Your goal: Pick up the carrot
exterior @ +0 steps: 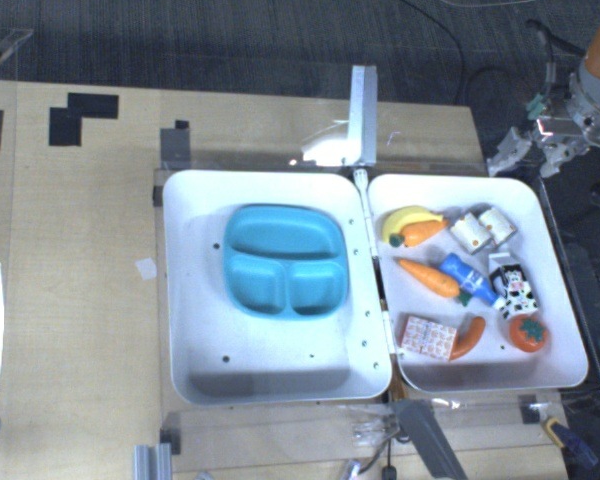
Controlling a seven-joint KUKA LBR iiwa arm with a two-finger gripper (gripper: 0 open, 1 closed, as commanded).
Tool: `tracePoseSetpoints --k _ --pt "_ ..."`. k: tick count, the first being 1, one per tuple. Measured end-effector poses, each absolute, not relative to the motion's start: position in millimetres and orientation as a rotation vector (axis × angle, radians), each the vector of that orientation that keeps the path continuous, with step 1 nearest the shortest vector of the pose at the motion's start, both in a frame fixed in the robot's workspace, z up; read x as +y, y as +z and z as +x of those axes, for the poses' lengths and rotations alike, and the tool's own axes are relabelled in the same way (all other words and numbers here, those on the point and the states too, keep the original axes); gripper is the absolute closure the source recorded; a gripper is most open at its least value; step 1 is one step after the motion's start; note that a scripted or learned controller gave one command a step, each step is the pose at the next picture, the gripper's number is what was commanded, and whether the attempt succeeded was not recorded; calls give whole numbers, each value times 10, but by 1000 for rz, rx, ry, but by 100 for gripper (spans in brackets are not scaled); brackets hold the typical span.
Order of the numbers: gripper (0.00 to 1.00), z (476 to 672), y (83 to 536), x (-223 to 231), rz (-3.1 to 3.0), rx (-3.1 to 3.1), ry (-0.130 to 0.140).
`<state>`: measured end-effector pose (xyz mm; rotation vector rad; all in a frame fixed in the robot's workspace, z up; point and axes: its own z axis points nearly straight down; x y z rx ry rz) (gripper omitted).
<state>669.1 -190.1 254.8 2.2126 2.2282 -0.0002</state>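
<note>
Carrot (429, 277) smooth matt plastic; blue tray (283, 260) glossy plastic; bins (195, 298) smooth white plastic; bench (70, 288) pale wood.

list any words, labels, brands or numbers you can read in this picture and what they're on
None can be read.
The blue packet beside the carrot: printing too blurred to read.
The checkered box at the front of the right bin: a pattern of small squares, no legible letters.
The white can: any label too small to read.
The black and white cow-patterned carton: markings only, no readable words.
The blue tray in the left bin: plain.
</note>
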Motion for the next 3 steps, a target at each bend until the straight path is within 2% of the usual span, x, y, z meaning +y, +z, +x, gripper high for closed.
tracePoseSetpoints --k 1,2,3 --pt "0 6639 2119 -1101 2199 2242 1" --pt "0 6101 1247 -852 2384 2045 0" --pt "0 6213 1839 -698 2516 1878 2"
